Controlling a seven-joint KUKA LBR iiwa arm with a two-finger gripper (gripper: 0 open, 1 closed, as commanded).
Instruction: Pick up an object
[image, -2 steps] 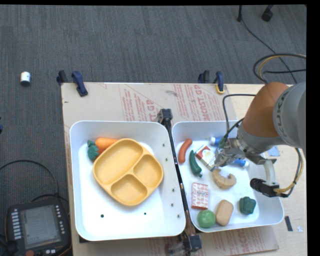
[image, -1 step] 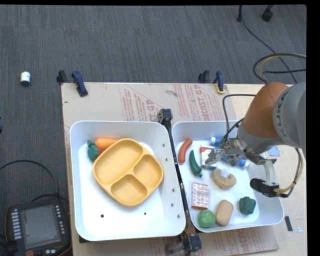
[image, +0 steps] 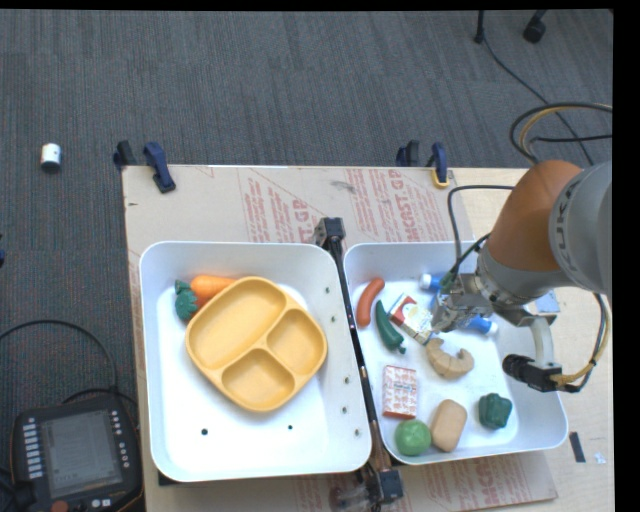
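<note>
My gripper hangs low in the right bin, at its upper middle. Right beside its tip lies a small red and white carton, and a tan mushroom-shaped piece lies just below it. A blue object shows partly from under the wrist. Whether the gripper touches the carton is unclear. Around it in the bin lie a red sausage, a dark green pepper, a red cracker box, a green ball, a tan potato and a dark green broccoli.
The left bin holds a yellow divided plate, with an orange carrot and a green piece at its upper left. A black divider rail runs between the bins. Cables trail by the right bin's edge.
</note>
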